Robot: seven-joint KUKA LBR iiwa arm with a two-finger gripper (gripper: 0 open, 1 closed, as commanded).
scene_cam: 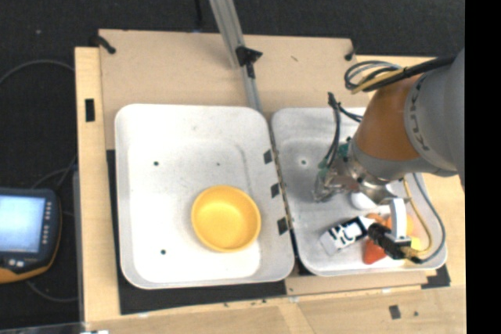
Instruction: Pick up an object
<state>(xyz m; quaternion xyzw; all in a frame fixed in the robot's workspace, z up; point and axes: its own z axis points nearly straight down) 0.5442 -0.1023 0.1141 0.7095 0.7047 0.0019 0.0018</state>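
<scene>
Firstly, in the camera view we see the bench (172, 66) with 2 white bins side by side. The left bin (137, 168) holds 1 thing, a yellow bowl (226, 217). It stands upright in the near half of this bin, a little toward the wall that is shared with the other bin, and it touches no wall.

The arm (399, 129) comes in from the right and hangs over the right bin (301, 137). Its gripper (327, 185) is low over the middle of this bin, near the left wall. We cannot tell if the gripper is open or closed, and we see nothing held in it.

Just beside the gripper, on its right, lies a small white piece (362, 202). Nearer to the front wall of the right bin lies a black-and-white item (344, 233), apart from the gripper. Just to the right of this item lies an orange item (374, 250), close to the front wall. What these 3 small things are, we cannot say; they are too small.

Behind the bins a metal rail (223, 4) rises at a slant from the back of the bench. At the left, off the bench, lies a handset with a lit screen (23, 235).
</scene>
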